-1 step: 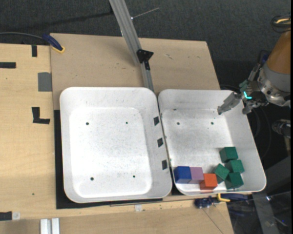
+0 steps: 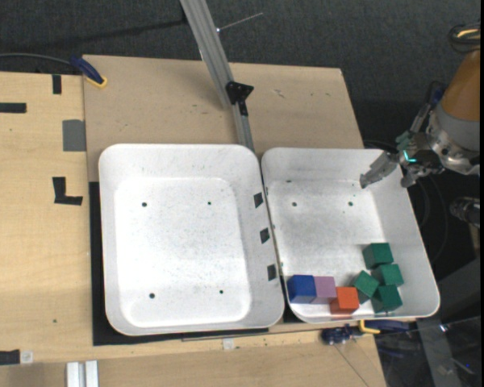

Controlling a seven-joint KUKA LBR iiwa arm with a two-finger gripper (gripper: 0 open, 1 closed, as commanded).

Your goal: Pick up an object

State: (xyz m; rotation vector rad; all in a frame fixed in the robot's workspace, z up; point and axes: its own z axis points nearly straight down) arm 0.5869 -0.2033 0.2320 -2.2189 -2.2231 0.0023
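Several small blocks lie along the near edge of the right bin [image 2: 323, 216]: a blue block [image 2: 302, 287], a purple block [image 2: 325, 287], an orange block [image 2: 346, 298] and several green blocks [image 2: 382, 276] clustered in the near right corner. My gripper [image 2: 392, 172] hangs over the bin's far right rim, well away from the blocks. It is open, its fingers spread apart with nothing between them.
The left bin [image 2: 181, 232] sits beside the right one, with small black clips along the shared edge. A slanted metal bar [image 2: 214, 51] rises from behind the bins. The wooden bench [image 2: 32, 216] extends to the left.
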